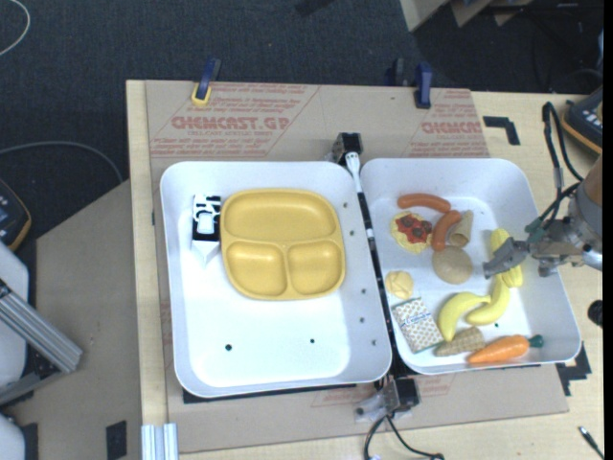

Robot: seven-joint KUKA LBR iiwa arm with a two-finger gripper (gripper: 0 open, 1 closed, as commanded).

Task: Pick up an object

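The right bin [536, 195] holds toy food. There are two sausages [423, 201] [445, 230], a pizza slice [412, 230], a brown round ball [453, 264], a banana [474, 307], a carrot [500, 350], a cracker [418, 322] and a small yellow piece [399, 282]. My gripper [508, 257] hangs low over the right side of this bin. It is just right of the brown ball and over a yellow item [500, 242]. I see nothing lifted in it.
The left bin [278, 343] holds a yellow divided plate [283, 241] and a black-and-white item [204, 218] at its left wall. A ridged tan piece [458, 341] lies beside the carrot. Clamps [203, 82] [422, 82] sit on the board's far edge.
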